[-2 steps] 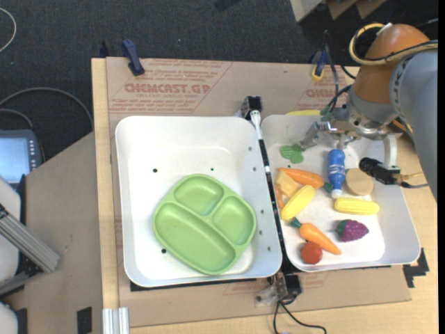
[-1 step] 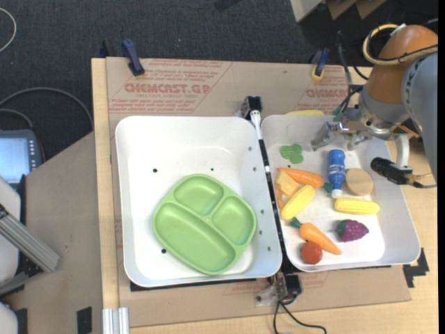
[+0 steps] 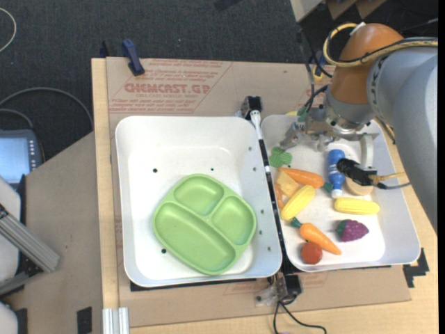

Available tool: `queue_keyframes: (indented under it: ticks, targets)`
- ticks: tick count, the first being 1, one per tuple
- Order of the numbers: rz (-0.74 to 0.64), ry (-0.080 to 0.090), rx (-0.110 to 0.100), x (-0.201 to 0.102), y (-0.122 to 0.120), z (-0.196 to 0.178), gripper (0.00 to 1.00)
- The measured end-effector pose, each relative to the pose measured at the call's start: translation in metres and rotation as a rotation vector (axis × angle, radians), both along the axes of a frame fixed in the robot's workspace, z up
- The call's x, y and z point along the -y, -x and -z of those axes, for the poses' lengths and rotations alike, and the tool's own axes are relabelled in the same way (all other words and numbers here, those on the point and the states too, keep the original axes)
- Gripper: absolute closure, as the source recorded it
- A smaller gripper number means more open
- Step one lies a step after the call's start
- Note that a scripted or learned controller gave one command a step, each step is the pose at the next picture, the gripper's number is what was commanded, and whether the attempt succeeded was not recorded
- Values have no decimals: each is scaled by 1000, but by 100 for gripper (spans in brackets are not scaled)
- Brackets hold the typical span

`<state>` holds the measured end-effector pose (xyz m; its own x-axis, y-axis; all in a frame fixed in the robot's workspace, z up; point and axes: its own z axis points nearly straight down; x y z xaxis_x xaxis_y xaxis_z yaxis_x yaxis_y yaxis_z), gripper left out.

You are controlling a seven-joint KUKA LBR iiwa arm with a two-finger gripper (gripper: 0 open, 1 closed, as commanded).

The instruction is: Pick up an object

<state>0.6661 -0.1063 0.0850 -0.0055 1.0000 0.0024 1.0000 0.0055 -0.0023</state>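
Grapes — bare floor toward right bin's rim

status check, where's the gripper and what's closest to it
Gripper low at far end of right white bin. No grasp visible. Blue-and-white plastic bottle nearest it, orange toy carrot alongside.

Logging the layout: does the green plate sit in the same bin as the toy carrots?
No, the green plate lies in the bin at the view's left, while both carrots lie in the bin at its right.

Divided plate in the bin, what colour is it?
The divided plate is light green, clear in the camera view.
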Motion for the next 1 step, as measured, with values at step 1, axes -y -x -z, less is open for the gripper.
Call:
queue_keyframes:
  ticks: [1]
  targets:
    - [8,4,5,33,0,0,0]
